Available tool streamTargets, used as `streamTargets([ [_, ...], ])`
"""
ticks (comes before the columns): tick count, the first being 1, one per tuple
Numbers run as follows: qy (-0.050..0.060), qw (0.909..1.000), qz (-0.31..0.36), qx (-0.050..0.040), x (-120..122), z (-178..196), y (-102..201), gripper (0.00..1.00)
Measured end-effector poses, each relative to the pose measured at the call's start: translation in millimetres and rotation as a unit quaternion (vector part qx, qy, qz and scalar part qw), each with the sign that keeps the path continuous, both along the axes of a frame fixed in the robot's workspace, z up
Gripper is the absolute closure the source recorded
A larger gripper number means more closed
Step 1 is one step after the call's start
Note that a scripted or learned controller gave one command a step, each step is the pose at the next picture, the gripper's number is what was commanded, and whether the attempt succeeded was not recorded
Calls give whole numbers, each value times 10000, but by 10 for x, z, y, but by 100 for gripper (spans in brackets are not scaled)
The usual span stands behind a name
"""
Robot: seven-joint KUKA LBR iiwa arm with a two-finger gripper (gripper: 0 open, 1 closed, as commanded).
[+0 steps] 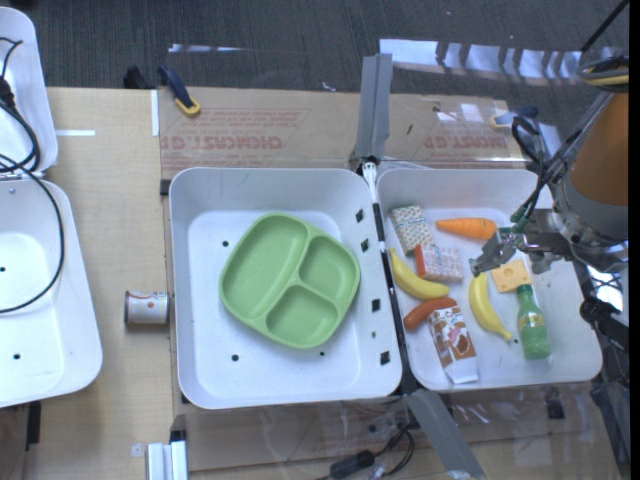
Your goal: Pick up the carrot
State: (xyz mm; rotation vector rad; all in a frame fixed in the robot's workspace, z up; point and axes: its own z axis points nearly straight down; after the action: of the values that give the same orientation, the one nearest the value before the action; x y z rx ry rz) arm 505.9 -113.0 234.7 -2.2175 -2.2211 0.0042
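Currently the gripper [497,255] hangs low over the right white bin [560,368], just right of the orange tapered plastic carrot [467,228]. Nothing sits between its fingers; they look parted by a narrow gap, though dark metal against clutter makes that hard to read.

Carrot lies on its side near the bin's back wall, long axis roughly left-right, thin end pointing left. Neighbours: a patterned white box [412,228] just left of the tip, a red-and-white packet [438,262] just below, and a yellow cheese wedge [510,275] under the gripper.

For a clean grab, my read:
- shift left and slightly back, centre over the thick half
- close across the short axis, not along its length
- open wider before descending
- descend straight, keep clear of the packet
- round body may roll; squeeze slowly
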Motion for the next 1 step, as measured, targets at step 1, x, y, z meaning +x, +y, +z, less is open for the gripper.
streamTargets([
  [1, -7, 9989, -474, -6, 447, -148, -304, 0],
])
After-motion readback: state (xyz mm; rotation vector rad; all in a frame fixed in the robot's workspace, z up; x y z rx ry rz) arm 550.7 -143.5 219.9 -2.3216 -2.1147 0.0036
